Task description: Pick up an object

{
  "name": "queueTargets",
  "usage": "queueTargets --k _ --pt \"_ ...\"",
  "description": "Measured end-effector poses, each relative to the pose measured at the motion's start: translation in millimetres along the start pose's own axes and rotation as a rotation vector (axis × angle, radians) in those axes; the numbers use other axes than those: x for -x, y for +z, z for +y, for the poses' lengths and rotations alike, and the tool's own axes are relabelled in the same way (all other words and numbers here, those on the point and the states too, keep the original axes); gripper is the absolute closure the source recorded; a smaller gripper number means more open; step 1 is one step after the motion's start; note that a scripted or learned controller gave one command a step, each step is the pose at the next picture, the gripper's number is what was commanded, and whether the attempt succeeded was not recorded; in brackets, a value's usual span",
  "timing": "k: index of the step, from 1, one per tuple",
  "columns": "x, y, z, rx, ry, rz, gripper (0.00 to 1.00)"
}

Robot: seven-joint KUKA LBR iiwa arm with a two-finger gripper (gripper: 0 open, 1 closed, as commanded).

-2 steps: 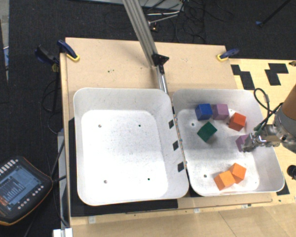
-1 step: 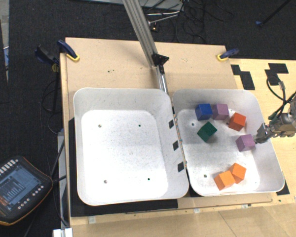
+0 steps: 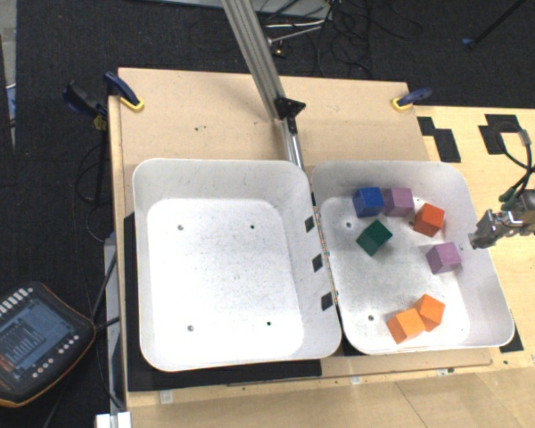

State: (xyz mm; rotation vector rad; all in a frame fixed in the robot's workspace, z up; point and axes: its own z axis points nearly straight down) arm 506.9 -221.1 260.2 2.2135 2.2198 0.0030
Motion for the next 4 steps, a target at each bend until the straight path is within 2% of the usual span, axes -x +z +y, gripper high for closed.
queueTargets --k 1,3,4 --pt "-61.3 -0.4 9.6 -0.005 -0.006 0.005 1.0" --pt "-185.7 10.7 11.3 -0.007 -0.006 0.006 1.0" --pt "-232.2 9.7 8.2 -0.007 -0.006 0.005 1.0"
